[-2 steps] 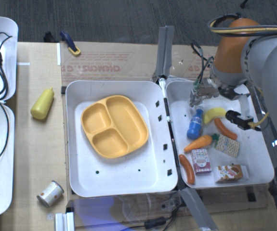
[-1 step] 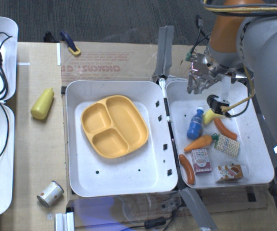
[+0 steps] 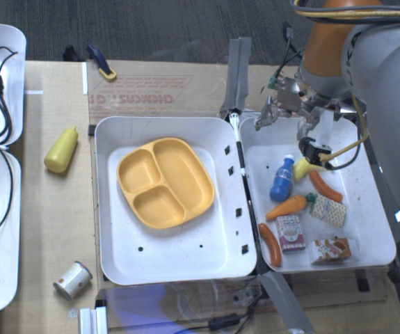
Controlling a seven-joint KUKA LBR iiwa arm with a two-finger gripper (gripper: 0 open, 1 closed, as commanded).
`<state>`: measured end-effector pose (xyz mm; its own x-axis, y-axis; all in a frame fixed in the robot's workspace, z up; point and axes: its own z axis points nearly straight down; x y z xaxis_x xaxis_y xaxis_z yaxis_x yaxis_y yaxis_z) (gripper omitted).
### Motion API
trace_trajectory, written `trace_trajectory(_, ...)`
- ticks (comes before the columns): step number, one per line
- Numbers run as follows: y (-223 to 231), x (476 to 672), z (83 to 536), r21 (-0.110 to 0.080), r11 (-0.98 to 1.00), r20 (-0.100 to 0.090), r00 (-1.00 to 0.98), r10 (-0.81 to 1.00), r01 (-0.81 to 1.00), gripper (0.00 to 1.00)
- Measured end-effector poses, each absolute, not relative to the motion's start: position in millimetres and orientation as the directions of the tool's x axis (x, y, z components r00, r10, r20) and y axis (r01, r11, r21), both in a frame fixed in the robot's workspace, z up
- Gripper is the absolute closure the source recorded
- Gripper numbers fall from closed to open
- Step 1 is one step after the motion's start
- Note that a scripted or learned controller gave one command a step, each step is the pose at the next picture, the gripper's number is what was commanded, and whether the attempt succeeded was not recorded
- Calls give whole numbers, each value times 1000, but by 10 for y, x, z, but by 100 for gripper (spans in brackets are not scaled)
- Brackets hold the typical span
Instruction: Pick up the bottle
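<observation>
Gripper jaws: can't tell their state — the wrist is a clutter of brackets and cables, hard to make out. It hangs over the far end of the right bin, nothing seen in it.

Arm fills the top right corner, grey w/ orange band, cut off by the frame edge; it hides the right bin's far right corner.

Left bin holds a yellow divided plate, 3 compartments.

Right bin, approx big to small: blue bottle w/ white cap, lying tilted, cap toward the far end; it sits near the gripper, on its camera-ward side, apart from it. Carrot lies just below the bottle. Two sausages: one right of the bottle, one at the near left. Red-white carton, brown packet, pale patterned packet. Small yellow item next to the bottle cap; can't tell what it is.

Outside the bins, on the bench: mustard-yellow bottle left of the left bin, small can at near left.
</observation>
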<state>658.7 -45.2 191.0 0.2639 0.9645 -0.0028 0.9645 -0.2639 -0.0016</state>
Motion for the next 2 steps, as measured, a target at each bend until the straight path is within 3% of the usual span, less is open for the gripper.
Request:
trace_trajectory(1,-1060,5943,1365,-4,-318,-3,318,948,948,0)
trace_trajectory(2,-963,6329,1403,-2,-277,-1,277,961,961,0)
